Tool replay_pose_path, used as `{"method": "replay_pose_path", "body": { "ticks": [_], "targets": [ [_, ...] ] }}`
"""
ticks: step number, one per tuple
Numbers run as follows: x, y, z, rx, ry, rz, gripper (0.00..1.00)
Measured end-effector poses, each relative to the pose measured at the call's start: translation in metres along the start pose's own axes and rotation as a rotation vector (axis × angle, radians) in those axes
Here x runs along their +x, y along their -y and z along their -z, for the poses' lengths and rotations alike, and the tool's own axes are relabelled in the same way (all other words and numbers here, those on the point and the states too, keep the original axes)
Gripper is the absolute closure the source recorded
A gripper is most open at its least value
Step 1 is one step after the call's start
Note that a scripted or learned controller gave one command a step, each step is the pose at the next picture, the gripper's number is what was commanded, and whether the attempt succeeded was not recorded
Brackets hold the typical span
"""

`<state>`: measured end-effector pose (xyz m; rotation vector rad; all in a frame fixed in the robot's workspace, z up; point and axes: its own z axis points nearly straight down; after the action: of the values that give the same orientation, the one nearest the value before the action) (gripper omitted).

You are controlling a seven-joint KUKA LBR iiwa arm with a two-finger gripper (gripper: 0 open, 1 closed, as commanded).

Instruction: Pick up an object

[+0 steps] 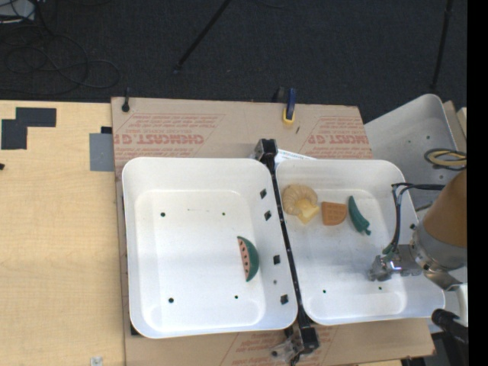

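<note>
White plastic makes up both bins, set side by side on a cardboard sheet that covers the surface [53, 227].

Camera view, right bin [335, 307]: the arm [450, 223] enters from the right edge. Its pincer [383, 269] sits low over the bin floor near the right wall; the parts at its tip are too small and blurred to judge, so I cannot tell whether it is apart or together, and nothing is seen clamped in it. Three candidate items lie in a row across the far half of this bin: a pale yellow shell-like piece [300, 202], an orange block [333, 213] just beside it, and a green pod [358, 215] at the right end. The pod is the nearest item, lying up and slightly left of the pincer, apart from it. Its long axis runs from upper left to lower right, the lower end pointing roughly toward the pincer. Judgement: a short move toward the far wall would bring the pincer over it.

Camera view, left bin [145, 242]: one watermelon slice [247, 258] lies near the dividing wall, well apart from the pincer.

Writing: the cardboard [221, 132] carries red print, upside down from this angle; the word appears to read "CHEMCAST", with smaller text beside it not legible.
</note>
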<state>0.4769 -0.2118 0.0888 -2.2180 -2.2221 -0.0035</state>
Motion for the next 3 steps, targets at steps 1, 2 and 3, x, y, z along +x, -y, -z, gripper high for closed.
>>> {"method": "replay_pose_path", "body": {
  "ticks": [1,2,3],
  "targets": [
    [0.03,0.001,0.0,-0.002,0.005,-0.002,1.0],
    [0.013,-0.015,0.0,0.003,0.0,-0.001,1.0],
    [-0.001,0.0,0.0,-0.001,0.002,-0.002,1.0]
  ]
}}
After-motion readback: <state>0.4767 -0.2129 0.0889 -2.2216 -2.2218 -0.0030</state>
